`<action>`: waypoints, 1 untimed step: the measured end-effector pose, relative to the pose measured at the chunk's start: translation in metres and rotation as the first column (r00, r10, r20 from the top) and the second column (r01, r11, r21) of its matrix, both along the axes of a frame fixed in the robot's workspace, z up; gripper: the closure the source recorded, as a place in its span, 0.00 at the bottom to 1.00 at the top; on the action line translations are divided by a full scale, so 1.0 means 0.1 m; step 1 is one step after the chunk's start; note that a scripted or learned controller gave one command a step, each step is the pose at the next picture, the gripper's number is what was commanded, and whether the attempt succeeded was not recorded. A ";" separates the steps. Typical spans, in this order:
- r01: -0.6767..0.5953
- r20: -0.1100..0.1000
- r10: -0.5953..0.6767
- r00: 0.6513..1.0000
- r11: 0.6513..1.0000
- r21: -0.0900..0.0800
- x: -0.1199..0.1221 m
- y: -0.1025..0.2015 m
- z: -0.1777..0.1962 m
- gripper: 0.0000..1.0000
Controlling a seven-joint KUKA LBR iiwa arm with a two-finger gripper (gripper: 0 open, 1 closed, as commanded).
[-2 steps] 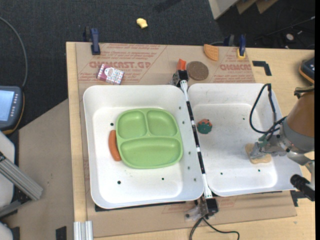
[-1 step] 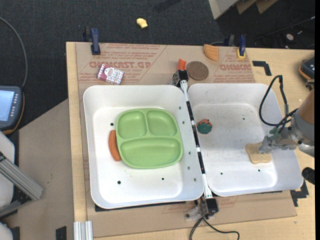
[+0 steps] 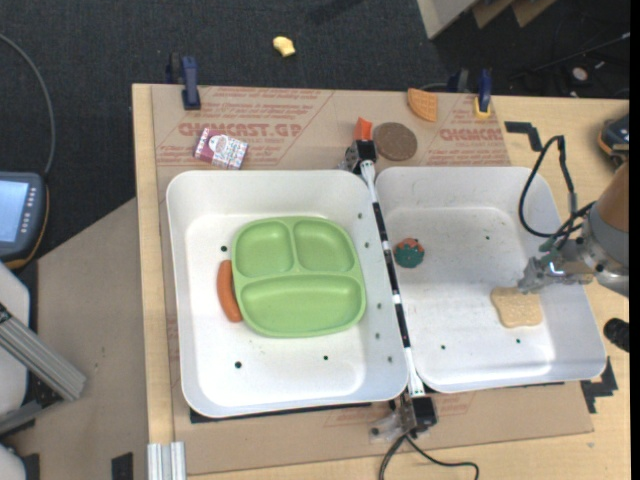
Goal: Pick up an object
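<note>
Gripper (image 3: 527, 280) low in the right bin (image 3: 470, 363), just above a tan cracker (image 3: 518, 309).

Camera view: the arm comes in from the right, and the gripper tip is at the upper edge of the cracker; I cannot tell if it is spread or pressed together, or if it touches. A small green and red ball (image 3: 408, 253) lies near the right bin's left wall. In the left bin (image 3: 205, 268), a green divided plate (image 3: 297, 275) has an orange sausage-shaped piece (image 3: 228, 290) beside its left edge.
</note>
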State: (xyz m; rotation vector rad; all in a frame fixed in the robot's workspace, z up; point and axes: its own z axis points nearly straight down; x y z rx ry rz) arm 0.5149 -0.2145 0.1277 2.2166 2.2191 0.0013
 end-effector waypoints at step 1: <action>0.000 0.000 0.000 1.000 1.000 -0.001 0.13 -0.10 0.19 1.00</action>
